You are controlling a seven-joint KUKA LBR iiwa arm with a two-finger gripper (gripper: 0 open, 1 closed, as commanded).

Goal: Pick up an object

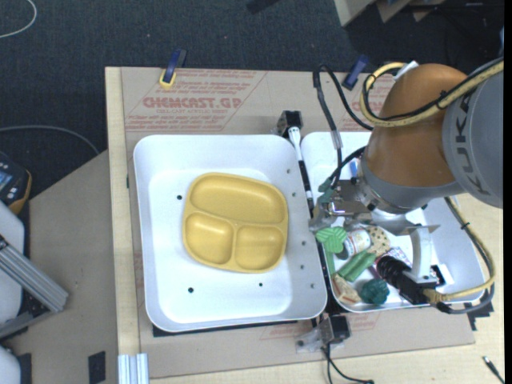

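Observation:
My gripper (342, 208) hangs low over the left side of the right bin (464, 250), under the grey wrist and orange band. Just below it lies a cluster of small objects: a bright green leafy piece (329, 236), a small pale bottle with a brown end (358, 241), a speckled beige disc (382, 238), a light green stick (351, 265) and a dark teal lump (374, 293). The gripper sits right above the green leafy piece; whether they touch is hidden. Nothing is visibly held.
The left bin (156, 214) holds a yellow three-compartment plate (235, 221) at its middle. The arm's bulk covers most of the right bin's upper half. A ridge (308, 206) separates the two bins right beside the gripper.

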